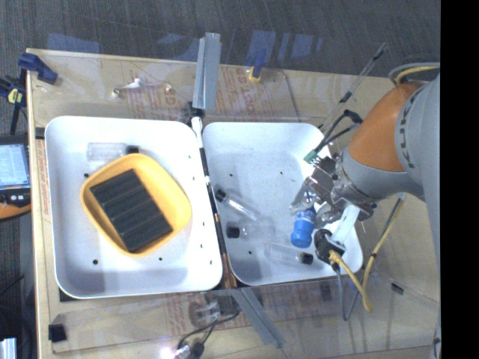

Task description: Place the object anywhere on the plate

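The blue object (301,229) sits at the right bin's (254,144) right side, right under my gripper (318,212); whether I grip it, I cannot tell. A weak hold could drop it short of the plate (176,197).

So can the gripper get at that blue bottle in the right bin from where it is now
Probably yes. The gripper hangs right over the blue bottle near the right bin's right wall; that wall close by may crowd the approach.
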Controlling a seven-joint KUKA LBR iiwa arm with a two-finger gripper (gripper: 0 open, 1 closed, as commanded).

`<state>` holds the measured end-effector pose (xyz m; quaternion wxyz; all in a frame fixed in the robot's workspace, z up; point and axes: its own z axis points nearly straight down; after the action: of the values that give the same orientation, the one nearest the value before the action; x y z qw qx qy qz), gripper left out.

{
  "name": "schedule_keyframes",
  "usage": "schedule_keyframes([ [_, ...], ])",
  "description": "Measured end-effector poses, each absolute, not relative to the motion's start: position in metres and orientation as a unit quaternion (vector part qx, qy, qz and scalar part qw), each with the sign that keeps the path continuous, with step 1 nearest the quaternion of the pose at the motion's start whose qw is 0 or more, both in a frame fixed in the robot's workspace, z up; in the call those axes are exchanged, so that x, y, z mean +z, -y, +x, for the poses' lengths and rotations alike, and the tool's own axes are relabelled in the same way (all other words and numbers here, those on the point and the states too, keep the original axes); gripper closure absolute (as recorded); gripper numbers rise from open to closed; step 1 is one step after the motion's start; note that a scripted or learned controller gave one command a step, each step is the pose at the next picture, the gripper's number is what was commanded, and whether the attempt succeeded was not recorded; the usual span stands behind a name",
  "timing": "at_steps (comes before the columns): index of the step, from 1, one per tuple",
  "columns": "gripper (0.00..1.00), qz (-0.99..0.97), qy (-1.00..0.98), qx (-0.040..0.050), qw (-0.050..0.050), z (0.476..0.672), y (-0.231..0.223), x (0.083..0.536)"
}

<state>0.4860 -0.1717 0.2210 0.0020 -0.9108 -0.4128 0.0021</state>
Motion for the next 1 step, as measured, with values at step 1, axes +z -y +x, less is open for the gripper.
schedule_keyframes([
  [1,1.00,-0.924,0.382,0.0025,0.002,0.5420,0.1376,0.2068],
])
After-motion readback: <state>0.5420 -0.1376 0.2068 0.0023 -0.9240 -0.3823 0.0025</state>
